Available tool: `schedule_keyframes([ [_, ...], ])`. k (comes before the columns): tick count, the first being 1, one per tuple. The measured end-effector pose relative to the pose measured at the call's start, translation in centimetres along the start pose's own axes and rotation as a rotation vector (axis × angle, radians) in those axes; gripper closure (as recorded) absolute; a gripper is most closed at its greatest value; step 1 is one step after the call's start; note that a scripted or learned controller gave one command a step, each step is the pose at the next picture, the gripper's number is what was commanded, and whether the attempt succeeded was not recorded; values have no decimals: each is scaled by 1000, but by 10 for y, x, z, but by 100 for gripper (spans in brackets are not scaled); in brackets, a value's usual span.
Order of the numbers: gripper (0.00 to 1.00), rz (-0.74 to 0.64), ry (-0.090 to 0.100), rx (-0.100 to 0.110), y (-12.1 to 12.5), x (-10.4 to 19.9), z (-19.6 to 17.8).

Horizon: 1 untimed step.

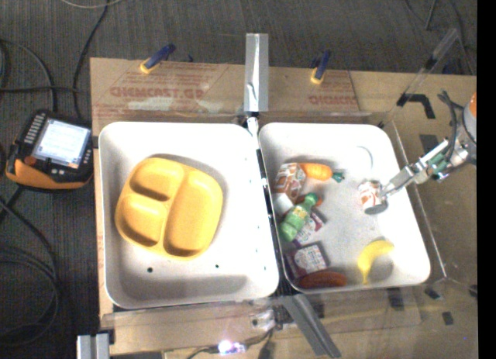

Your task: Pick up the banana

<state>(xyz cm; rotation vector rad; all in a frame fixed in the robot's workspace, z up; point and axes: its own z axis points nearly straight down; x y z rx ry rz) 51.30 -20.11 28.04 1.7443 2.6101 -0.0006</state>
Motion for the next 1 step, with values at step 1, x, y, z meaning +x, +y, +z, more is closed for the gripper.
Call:
schedule_keyframes([
  [1,0,71,-2,0,50,2,-131],
])
